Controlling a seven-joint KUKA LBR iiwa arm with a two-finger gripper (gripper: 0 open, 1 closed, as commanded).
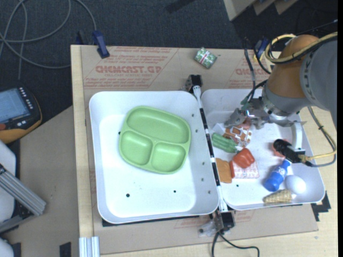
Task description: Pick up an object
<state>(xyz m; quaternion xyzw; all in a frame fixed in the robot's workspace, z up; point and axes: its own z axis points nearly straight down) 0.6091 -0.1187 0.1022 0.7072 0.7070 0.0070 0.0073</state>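
My gripper (245,120) reaches into the right bin (316,171) from the right and hangs low near its back left part. It is open, right over a packet with an orange and white pattern (239,135), and nothing shows between its fingers. Next to the packet lie a green vegetable (223,142) and a red pepper (244,157). An orange piece (223,171) lies at the bin's left wall. A blue bottle (274,179), a white egg (296,184) and an ice-cream cone (278,197) sit toward the front right.
The left bin (107,143) holds a green divided plate (154,139). A small green and white wrapped item (205,58) lies on the cardboard behind the bins. A small red thing (276,151) lies in the right bin near the arm's bracket.
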